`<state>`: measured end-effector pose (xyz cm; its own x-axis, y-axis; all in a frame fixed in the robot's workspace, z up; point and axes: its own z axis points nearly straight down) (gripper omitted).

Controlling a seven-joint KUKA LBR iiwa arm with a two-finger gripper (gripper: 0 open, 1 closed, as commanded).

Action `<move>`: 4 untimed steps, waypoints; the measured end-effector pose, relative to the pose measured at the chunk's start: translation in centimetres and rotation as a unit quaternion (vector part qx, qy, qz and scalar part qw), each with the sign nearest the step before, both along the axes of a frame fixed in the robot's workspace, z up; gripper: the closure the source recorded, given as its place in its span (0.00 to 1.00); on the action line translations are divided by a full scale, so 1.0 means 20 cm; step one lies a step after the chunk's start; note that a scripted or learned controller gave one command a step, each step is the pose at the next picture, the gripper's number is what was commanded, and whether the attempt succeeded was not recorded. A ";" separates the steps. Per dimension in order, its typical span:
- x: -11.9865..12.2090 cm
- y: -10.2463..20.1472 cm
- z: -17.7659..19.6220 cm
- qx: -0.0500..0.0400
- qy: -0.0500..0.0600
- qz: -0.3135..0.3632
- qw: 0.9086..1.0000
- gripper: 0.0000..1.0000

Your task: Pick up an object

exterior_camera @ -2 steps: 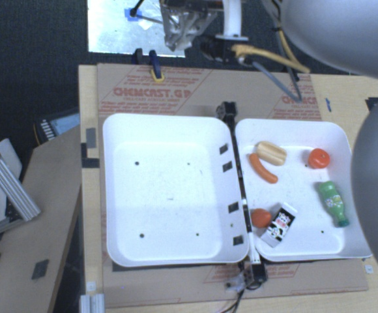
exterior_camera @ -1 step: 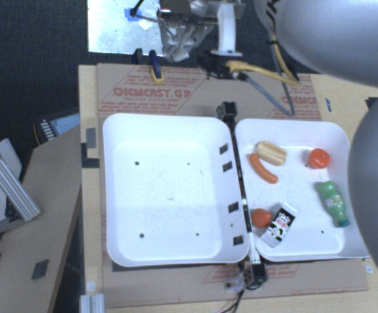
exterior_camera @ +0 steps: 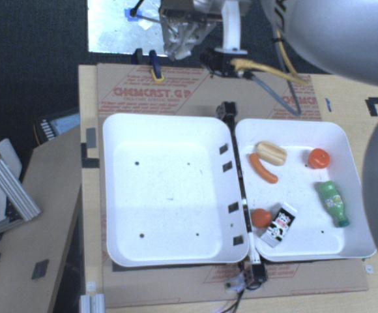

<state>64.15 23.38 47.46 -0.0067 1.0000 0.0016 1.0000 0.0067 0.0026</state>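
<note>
Object to grab is any toy in the right bin [exterior_camera: 352,168] — left bin [exterior_camera: 111,194] is bare white plastic. The end effector [exterior_camera: 179,41] hangs above the worktop's far edge; can't tell its state. Left to right: smooth sausage [exterior_camera: 263,169], bun [exterior_camera: 271,152], boxy little carton [exterior_camera: 278,225], round tomato [exterior_camera: 318,158], green bottle [exterior_camera: 333,203]. I'd take the bottle — sits apart, narrow across.
</note>
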 end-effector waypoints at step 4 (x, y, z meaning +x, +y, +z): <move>-0.35 0.00 0.04 -0.001 0.001 -0.002 1.000 1.00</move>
